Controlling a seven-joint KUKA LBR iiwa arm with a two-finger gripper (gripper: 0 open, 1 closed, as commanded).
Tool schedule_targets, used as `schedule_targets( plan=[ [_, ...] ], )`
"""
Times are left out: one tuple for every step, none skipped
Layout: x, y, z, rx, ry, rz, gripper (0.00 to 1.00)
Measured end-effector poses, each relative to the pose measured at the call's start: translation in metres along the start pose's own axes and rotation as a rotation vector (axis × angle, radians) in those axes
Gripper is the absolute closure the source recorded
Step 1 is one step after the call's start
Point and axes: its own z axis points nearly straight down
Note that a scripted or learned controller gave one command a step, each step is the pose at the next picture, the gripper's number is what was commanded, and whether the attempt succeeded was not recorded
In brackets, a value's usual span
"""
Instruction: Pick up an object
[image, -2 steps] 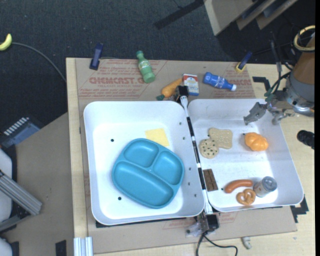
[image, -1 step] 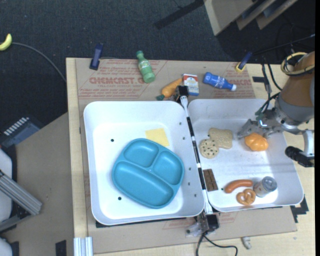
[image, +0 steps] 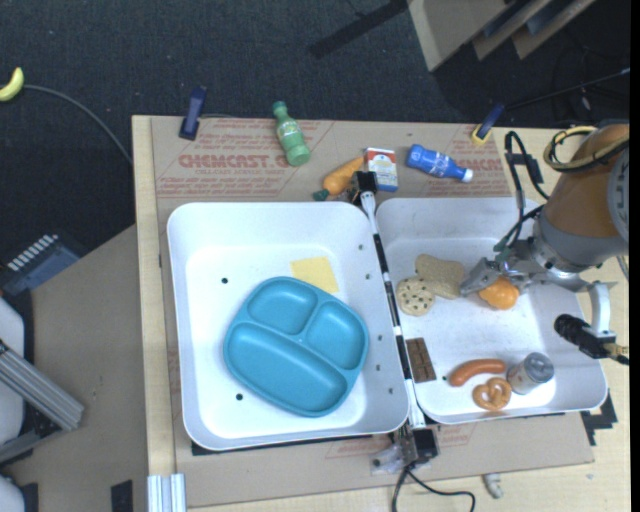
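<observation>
Object: we saw a small orange piece (image: 499, 294), rounded and glossy.
Place: it lay in the right bin (image: 560, 350), upper middle, just beside a tan slice (image: 440, 271).

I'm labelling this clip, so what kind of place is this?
Probably a robotics lab bench: a robot arm reaches over two white bins holding toy food, such as a pretzel, with cables trailing nearby.

Smooth white plastic on both bins (image: 200, 240), faintly glossy. The blue divided plate (image: 295, 345) at lower left, plastic too, takes a soft sheen. The tabletop (image: 240, 150) looks like matt brown cardboard with red print. Upper centre, a green bottle (image: 291, 134), shiny plastic. The small can (image: 530, 372) at lower right reads as dull grey metal. The floor (image: 100, 60) is dark, rough carpet.
</observation>
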Motion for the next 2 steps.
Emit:
schedule_targets(
  plan=[
    [0.0, 0.001, -0.01, -0.003, -0.001, 0.0, 1.0],
    [0.11, -0.017, -0.101, -0.003, 0.0, -0.002, 1.0]
  ],
)
